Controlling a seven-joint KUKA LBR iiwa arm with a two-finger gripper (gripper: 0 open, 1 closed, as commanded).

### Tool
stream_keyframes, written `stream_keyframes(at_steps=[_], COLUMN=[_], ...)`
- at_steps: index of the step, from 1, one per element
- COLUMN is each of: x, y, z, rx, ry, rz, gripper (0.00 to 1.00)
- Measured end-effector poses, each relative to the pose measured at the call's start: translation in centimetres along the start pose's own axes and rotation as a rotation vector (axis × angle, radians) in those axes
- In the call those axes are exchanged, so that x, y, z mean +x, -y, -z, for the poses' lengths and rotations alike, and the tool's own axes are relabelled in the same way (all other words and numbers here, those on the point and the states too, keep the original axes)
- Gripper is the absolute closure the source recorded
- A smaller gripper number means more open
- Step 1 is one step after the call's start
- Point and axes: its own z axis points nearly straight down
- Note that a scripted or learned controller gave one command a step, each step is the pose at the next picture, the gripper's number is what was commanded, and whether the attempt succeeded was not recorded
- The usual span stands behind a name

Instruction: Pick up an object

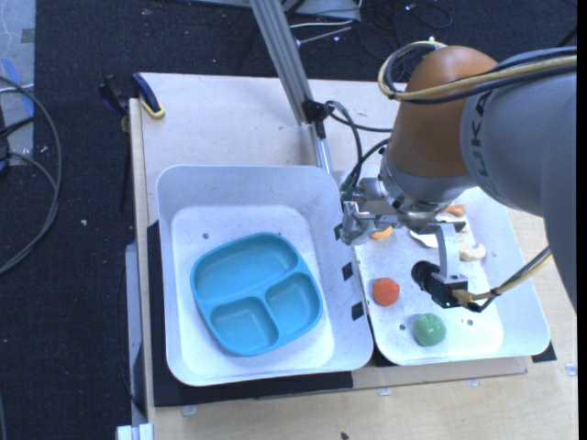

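Gripper (365, 216) sits low at the left edge of the right bin (515, 321), just beside a small orange piece (382, 232). Its grip is hidden under the wrist, so I cannot tell its state. Risk: this close to the bin wall it may strike the rim or nudge the piece away. The red ball (386, 291) and green ball (427, 329) lie clear nearer the front edge.

Robotics lab, grey robot arm (514, 126), bench (211, 117), aluminium rail (280, 49)

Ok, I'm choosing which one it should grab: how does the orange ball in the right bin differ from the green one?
Colour: the orange ball is reddish orange, the green ball pale green. Place: the orange ball lies nearer the wall of the right bin that adjoins the other bin, the green ball nearer its front rim. Both are small, roundish, and touch nothing else.
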Motion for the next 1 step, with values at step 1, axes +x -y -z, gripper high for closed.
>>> stream_keyframes(at_steps=[1], x=[5.27], y=[0.09], z=[0.35], rx=[0.000], ry=[0.000], rz=[0.000], gripper=[1.00])
